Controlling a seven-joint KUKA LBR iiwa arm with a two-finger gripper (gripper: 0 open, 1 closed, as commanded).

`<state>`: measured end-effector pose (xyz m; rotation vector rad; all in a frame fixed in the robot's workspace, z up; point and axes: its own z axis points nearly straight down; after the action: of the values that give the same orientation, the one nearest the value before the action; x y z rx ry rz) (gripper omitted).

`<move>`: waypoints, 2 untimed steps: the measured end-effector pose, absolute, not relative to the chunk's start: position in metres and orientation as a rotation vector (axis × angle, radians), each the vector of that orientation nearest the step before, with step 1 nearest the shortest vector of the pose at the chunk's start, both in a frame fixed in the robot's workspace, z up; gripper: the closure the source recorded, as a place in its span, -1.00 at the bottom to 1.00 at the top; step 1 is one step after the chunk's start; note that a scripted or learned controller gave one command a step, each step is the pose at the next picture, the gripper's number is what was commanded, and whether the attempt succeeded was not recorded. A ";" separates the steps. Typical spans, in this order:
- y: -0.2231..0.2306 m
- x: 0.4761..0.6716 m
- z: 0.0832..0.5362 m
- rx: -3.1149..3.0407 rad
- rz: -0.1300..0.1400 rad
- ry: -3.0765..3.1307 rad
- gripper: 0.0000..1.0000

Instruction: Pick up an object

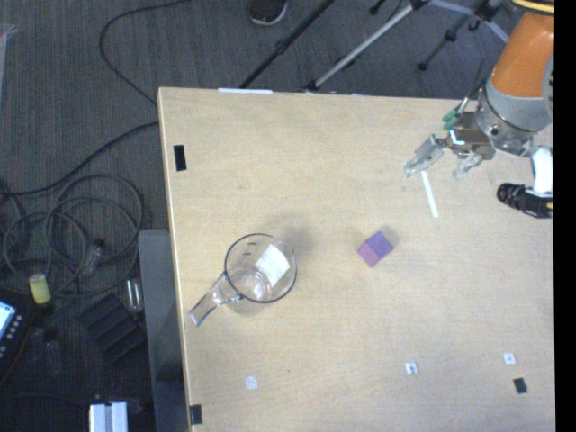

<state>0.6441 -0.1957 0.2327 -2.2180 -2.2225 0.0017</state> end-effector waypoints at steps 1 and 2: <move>-0.125 0.605 0.151 -2.221 0.003 -2.217 -1.00; -0.135 0.591 0.083 -2.086 0.002 -2.345 -1.00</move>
<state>0.5907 -0.1355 0.0825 -2.0859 -2.3450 0.0024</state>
